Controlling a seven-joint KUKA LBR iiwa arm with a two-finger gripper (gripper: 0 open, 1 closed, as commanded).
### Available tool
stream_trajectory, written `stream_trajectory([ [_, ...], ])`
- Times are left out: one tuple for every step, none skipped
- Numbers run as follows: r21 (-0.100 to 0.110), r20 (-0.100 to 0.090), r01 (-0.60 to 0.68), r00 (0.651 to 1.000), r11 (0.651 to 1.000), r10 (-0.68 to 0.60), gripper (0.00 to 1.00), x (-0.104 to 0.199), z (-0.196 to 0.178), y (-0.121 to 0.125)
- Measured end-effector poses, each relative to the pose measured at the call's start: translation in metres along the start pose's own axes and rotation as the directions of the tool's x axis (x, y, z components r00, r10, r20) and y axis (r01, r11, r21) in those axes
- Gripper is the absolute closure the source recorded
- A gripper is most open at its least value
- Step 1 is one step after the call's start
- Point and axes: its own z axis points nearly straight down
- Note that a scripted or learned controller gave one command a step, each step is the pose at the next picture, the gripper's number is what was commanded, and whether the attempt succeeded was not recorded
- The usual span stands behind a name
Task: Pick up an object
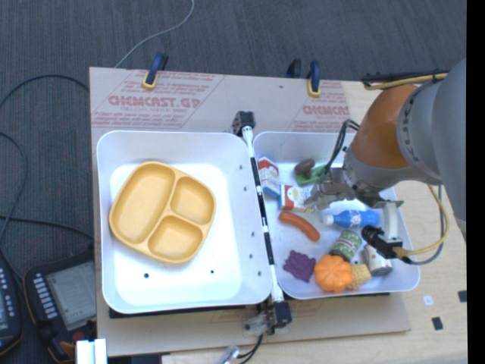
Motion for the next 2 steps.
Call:
stream_trajectory([
  [0.002,0.0,0.0,1.0,1.0,0.0,0.0,0.0,0.001,-0.001],
  [0.001,-0.003,0.001,1.0,1.0,-0.001,1.0,0.001,-0.01,0.001],
])
